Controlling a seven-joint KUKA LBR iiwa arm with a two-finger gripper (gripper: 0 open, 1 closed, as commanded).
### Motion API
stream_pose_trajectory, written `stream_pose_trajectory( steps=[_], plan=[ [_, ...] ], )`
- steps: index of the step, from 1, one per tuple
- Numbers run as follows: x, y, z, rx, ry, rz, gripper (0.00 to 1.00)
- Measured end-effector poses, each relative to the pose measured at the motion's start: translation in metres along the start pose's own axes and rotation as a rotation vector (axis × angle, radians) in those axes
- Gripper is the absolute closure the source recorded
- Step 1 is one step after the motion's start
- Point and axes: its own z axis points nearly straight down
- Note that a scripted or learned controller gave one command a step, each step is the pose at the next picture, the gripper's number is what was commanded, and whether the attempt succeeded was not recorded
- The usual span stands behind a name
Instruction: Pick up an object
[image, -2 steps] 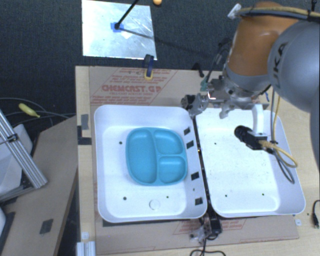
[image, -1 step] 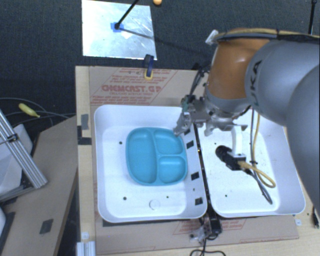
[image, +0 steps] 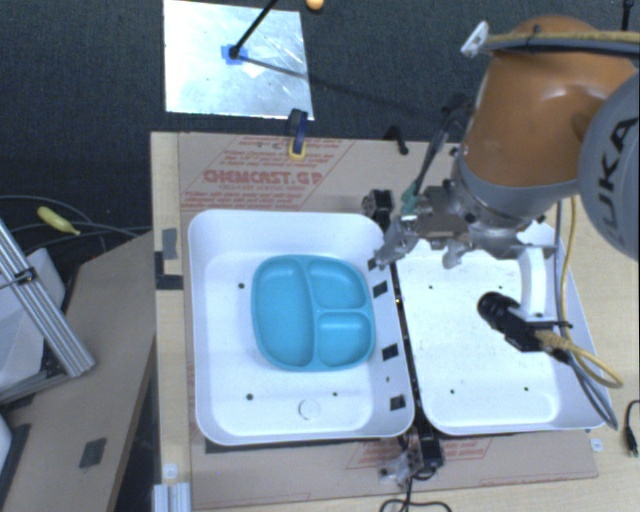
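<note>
- Over the right bin's (image: 500, 400) near-left corner region: gripper (image: 425, 235), state unreadable.
- Blue tray (image: 312, 310) lies left, in left bin (image: 215, 300), long axis diagonal.

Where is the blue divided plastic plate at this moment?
The blue divided plastic plate lies flat in the left white bin in the camera view, slightly right of that bin's centre, close to the wall it shares with the right white bin.

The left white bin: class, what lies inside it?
Inside the left white bin lies a blue plastic divided plate with three compartments, resting flat near the middle. Whatever part of the bin floor lies beneath the plate is covered and cannot be seen.
</note>
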Motion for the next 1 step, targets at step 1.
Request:
stream_pose_trajectory(
  steps=[1],
  plan=[
    [-0.0002, 0.001, -0.0047, 0.006, -0.003, -0.004, 1.0]
  ],
)
